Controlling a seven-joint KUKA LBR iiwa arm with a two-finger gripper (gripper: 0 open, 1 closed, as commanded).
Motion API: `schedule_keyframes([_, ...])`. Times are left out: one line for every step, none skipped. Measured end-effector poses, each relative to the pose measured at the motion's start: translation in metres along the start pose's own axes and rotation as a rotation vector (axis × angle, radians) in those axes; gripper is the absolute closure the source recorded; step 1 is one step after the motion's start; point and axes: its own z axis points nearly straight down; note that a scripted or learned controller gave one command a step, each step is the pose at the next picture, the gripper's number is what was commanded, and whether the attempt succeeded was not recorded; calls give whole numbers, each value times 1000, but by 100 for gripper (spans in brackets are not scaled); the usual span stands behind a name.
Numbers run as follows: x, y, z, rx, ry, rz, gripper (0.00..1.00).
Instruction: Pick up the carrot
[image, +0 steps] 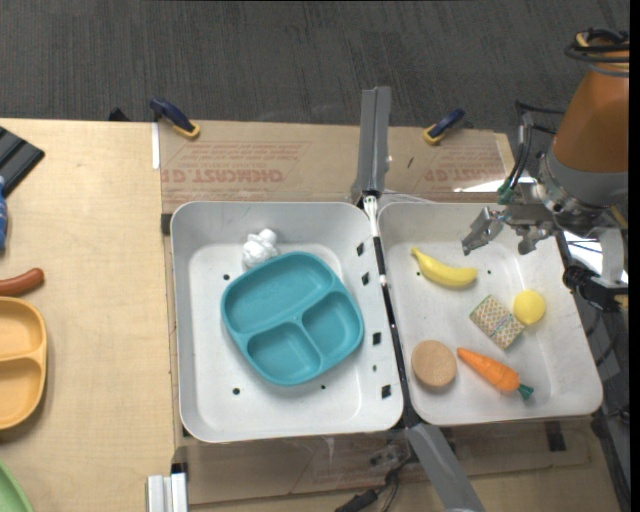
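The carrot (491, 371), orange with a green tip, lies in the right bin (575, 395) near its front edge, pointing toward the lower right. My gripper (506, 230) hovers above the back of that bin, well behind the carrot and beyond the lemon. Its fingers (478, 234) are spread apart with nothing between them. The grey arm with its orange band rises at the right edge.
In the right bin also lie a banana (444, 269), a yellow lemon (529, 307), a patterned block (496, 321) and a round tan cookie (434, 364) just left of the carrot. The left bin (190, 330) holds a teal divided plate (291, 318) and a white crumpled object (260, 246).
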Motion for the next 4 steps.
schedule_keyframes([-8,-66,75,0,1,24,0])
schedule_keyframes([-6,-114,136,1,1,61,0])
schedule_keyframes([-7,-113,127,0,1,64,100])
schedule_keyframes([48,-36,36,-1,-1,250,100])
